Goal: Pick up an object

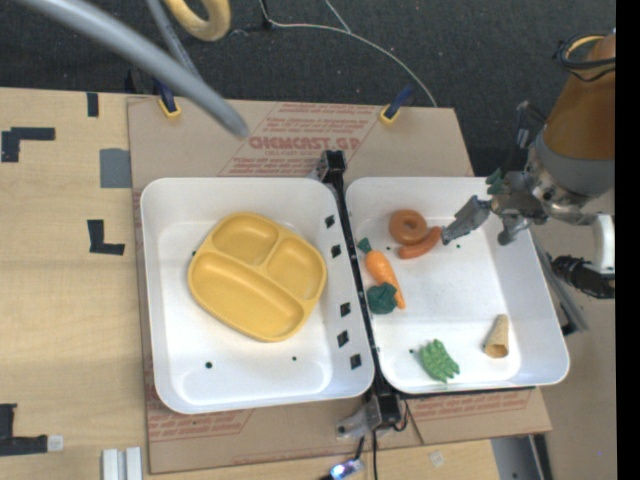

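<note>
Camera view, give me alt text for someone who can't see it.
A grey robot arm's gripper hovers over the right bin, open, near an orange curled toy; a carrot, green leafy piece and cone also lie there. The left bin holds a yellow divided tray.

- Both bins, left (160, 298) and right (520, 298), were plain white.
- The divided tray (258, 275) was solid yellow.
- The curled sausage-shaped item (412, 230) was orange-brown.
- The carrot (380, 267) was orange with a dark green top.
- The leafy item (437, 360) was bright green.
- The cone (497, 336) was pale tan.
- The tabletop (60, 298) was light wood-toned with black markings.
- The cardboard sheet (300, 143) was brown with red printed lettering.
- The arm (585, 118) showed an orange band above grey metal.
- The fingers (462, 220) were dark grey.
</note>
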You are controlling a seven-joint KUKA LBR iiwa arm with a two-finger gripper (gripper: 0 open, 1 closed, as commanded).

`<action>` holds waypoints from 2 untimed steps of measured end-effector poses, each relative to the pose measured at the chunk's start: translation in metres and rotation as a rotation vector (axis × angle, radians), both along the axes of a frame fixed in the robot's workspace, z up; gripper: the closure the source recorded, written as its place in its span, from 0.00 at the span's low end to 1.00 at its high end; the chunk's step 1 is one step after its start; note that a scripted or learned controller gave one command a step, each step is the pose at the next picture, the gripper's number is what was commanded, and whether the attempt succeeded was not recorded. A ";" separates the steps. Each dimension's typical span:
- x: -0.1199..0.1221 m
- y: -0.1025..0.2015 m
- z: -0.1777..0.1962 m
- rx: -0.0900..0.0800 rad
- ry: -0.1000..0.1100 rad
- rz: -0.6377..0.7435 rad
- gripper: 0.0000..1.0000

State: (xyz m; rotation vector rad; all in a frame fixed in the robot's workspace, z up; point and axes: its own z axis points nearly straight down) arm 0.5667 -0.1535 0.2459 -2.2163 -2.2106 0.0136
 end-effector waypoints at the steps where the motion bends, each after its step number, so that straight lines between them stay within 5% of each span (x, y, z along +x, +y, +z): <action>1: 0.002 0.000 0.007 -0.002 -0.012 0.004 0.00; 2: -0.006 0.003 -0.055 -0.001 -0.006 0.003 0.00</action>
